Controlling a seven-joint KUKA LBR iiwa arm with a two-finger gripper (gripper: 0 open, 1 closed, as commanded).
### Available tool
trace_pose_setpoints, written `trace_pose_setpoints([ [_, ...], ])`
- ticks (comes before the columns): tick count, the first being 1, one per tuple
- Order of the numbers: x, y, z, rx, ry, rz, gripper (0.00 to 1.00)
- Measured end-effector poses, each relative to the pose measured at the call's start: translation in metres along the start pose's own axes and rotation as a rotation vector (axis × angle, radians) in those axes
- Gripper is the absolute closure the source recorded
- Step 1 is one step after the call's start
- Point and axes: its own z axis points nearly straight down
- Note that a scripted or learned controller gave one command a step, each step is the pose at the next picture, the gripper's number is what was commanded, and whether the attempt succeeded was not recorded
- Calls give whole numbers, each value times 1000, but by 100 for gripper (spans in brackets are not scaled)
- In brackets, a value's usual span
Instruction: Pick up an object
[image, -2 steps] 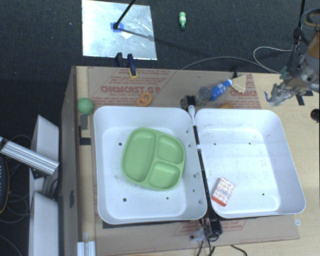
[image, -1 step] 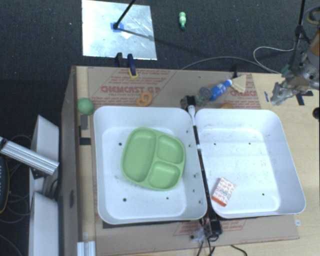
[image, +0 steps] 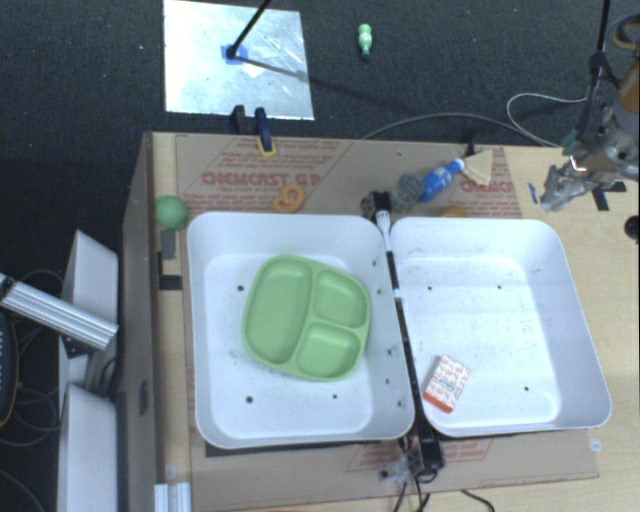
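Red print runs along the back edge of the brown board (image: 330, 165) under the bins: "CHEMCAST GP" reads clearly at its back-left, the same lettering mirrored at back-right, too faint to make out fully.

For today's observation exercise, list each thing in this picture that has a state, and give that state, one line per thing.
Green divided tray: flat and right way up in the left bin, compartments holding nothing.
Small orange-and-white packet: lying flat, tilted, near the front of the right bin.
Gripper: raised beyond the right bin's far right corner, nothing visibly between its fingers.
Green ball: resting on the bench, outside the left bin.
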Motion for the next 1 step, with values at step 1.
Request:
trace_pose_setpoints([
  [1, 0, 0, 1, 0, 0, 0, 100],
])
